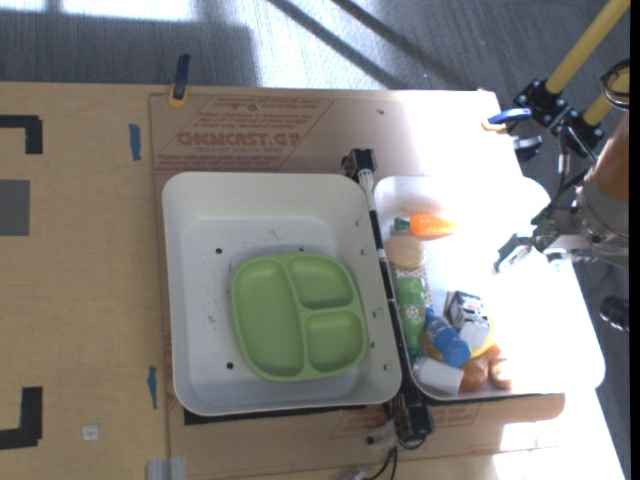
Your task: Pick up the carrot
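The two-finger gripper (512, 251) hangs apart, well right of the small orange carrot (432, 227); the adjacent round beige item (405, 253) risks an obstructed grasp.

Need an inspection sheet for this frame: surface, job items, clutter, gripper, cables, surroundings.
Surface: cardboard-covered bench with two white bins side by side; left bin, right bin washed out by bright light.
Job's things: carrot lies at the far end of the right bin, beside its left wall, apart from the gripper.
Clutter: green divided plate in the left bin; green bottle, blue item and other small items heaped in the right bin's near left corner.
Gripper: gripper open, over the right bin's right side, holding nothing.
Cables: dark wiring at the near edge between the bins.
Surroundings: grey floor; yellow pole at upper right.
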### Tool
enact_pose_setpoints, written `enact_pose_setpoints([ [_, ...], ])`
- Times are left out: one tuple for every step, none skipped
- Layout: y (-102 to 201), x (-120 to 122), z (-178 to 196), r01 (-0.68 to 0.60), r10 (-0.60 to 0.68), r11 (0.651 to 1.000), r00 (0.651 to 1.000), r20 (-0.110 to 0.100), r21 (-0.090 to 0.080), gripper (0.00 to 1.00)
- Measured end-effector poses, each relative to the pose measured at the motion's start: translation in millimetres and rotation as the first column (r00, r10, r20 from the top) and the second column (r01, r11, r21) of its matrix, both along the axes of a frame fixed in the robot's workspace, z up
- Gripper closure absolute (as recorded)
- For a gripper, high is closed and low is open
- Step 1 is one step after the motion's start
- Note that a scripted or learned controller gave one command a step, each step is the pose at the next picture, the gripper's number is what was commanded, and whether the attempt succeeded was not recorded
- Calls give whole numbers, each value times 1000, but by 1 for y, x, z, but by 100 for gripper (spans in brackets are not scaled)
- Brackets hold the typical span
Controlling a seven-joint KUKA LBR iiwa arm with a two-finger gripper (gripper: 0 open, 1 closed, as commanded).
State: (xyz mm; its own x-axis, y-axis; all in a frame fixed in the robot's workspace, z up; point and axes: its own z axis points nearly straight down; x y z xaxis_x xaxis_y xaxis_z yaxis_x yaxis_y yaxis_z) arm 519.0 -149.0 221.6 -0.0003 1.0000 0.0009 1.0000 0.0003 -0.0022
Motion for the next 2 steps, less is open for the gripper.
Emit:
enact_pose_setpoints([
  [34, 50, -124, -146, 146, 989, 989, -12, 6, 0],
  [27, 88, -131, -83, 83, 997, 997, 3, -2, 0],
])
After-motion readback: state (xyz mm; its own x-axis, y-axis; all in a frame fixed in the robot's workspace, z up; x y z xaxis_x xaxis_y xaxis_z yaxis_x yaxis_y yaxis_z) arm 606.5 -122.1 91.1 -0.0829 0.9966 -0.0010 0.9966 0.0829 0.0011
